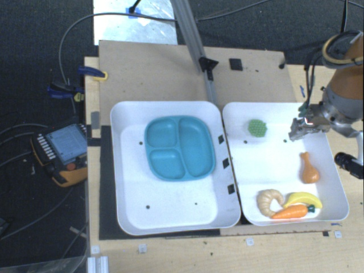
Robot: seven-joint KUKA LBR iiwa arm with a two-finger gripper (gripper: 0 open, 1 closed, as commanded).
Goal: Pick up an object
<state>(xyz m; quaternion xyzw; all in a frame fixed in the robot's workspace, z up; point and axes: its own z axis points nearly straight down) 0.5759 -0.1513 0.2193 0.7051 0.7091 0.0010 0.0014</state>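
In the right bin [244,169], a carrot [291,211], banana [304,198] and croissant [269,200] crowd the near edge. A drumstick [309,169] lies by the right edge and a green ball [257,128] toward the far edge. The gripper [298,129] hangs over the far right corner carrying nothing; I cannot tell its opening. No pick yet.

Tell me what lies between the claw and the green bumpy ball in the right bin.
Only bare white bin floor separates the claw from the green bumpy ball, as seen in the camera view.
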